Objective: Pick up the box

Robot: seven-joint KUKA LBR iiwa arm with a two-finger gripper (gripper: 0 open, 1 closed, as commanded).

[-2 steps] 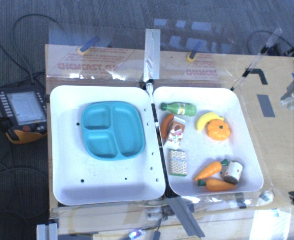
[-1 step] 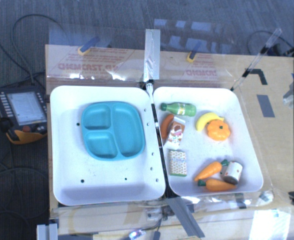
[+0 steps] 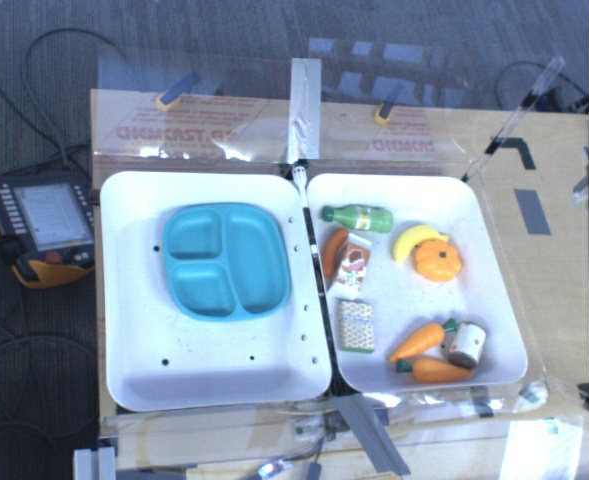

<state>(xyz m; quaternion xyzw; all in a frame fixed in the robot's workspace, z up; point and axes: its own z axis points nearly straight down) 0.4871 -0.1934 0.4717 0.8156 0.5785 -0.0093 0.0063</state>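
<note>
So here's what you've got: two shallow white bins side by side on the tan surface [image 3: 559,298], and the thing you're after, the small flat rectangular box with a speckled green-and-white print [image 3: 355,326], is in the right white bin [image 3: 496,286]. It's lying flat near that bin's left wall, down in the lower half, close to the divider between the two bins. Just above it is a small white-and-red carton [image 3: 352,268], and it looks like the two are barely apart or just touching, hard to say which. A reddish-orange sausage-shaped piece [image 3: 331,252] lies against the carton's left side. A green plastic bottle [image 3: 359,218] lies on its side along the top of the bin. Over to the right there's a yellow toy banana [image 3: 416,238] tucked against a round orange fruit [image 3: 438,260]. In the lower right corner you have two orange toy carrots, the upper one [image 3: 417,340] tilted and the lower one [image 3: 440,370] lying flatter, with a small tin can [image 3: 466,344] right beside them. The box sits well apart from the can, with the upper carrot between them. The left white bin [image 3: 116,298] holds a light blue three-compartment plastic plate [image 3: 224,260]. As for the hand, you can't tell whether it's apart or together.
</note>
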